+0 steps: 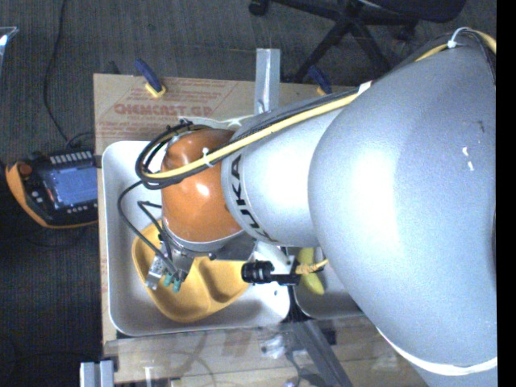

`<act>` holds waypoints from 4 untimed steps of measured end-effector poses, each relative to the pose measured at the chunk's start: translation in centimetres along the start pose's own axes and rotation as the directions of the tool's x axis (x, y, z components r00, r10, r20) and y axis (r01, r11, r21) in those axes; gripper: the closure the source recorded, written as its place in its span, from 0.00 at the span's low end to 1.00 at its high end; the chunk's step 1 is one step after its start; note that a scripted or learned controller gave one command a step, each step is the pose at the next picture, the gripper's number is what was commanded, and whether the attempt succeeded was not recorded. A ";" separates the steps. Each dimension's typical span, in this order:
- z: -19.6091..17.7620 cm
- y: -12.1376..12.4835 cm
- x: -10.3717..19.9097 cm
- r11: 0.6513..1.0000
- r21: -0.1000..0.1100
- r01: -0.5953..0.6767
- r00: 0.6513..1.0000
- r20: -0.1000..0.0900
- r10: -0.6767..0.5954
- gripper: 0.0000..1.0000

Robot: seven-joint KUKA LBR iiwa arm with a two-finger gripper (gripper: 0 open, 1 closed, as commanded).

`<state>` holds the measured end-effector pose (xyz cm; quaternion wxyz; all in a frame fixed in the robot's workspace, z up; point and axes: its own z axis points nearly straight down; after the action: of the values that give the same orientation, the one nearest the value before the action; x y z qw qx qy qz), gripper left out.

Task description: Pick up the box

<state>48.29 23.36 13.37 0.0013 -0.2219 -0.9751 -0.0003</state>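
My tool: my tool hangs low inside the left bin, right over a yellow thing. It looks like it is touching it, or almost.
Open or shut: I cannot tell how far open my tool is. I cannot tell if it has hold of anything.
Where the box is: I cannot tell. My big grey arm hides most of both bins from the camera.
How the box looks: I cannot say, because I cannot pick it out. The yellow thing is round and bendy like a soft bowl, so I do not think it is the box.
Other yellow thing: a small yellow thing peeks out near the black plug on my arm.
My orange band: it sits just above my tool, with black wires looping around it.
My step now: I think I am hunting for the box.
How to do it well: I should be sure the thing under my tool has flat sides and corners. I should go down slowly, grab two flat sides, and lift straight up.
What could go wrong: I might grab the yellow thing by mistake.
Under the bin: a brown board lies on the counter, held by a blue clip.
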 end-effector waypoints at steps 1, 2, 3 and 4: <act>-4.5 0.0 0.0 1.000 -0.001 0.005 1.000 0.001 -0.005 1.00; 3.4 0.4 -0.9 0.999 -0.001 0.048 0.999 0.002 -0.048 1.00; 3.8 0.4 -7.7 0.907 -0.018 -0.421 0.907 -0.005 0.421 1.00; 3.7 -1.6 -5.0 0.990 -0.027 -0.139 0.990 0.024 0.139 1.00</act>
<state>52.13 19.75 9.65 -0.0139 -0.2893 -0.9571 -0.0098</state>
